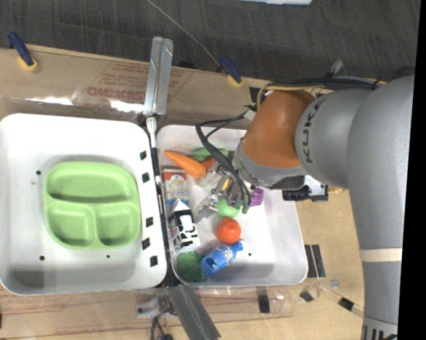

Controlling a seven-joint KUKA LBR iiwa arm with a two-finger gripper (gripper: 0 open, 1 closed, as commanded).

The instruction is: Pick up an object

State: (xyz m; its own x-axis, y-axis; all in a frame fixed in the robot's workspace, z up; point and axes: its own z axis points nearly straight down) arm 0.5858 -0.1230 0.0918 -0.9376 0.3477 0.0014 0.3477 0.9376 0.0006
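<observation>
The right bin holds a heap of small objects: an orange carrot, an orange ball, a blue bottle-like toy, a dark green piece, a black-and-white pack and a printed packet. My gripper hangs low over the middle of this bin, just above the orange ball, with a light green object and a purple piece right by its tip. The fingers are tangled with clutter and hard to read.
The left bin carries a light green divided tray. A metal divider bar stands between the bins at the back. The grey arm with its orange band covers the right bin's back right part.
</observation>
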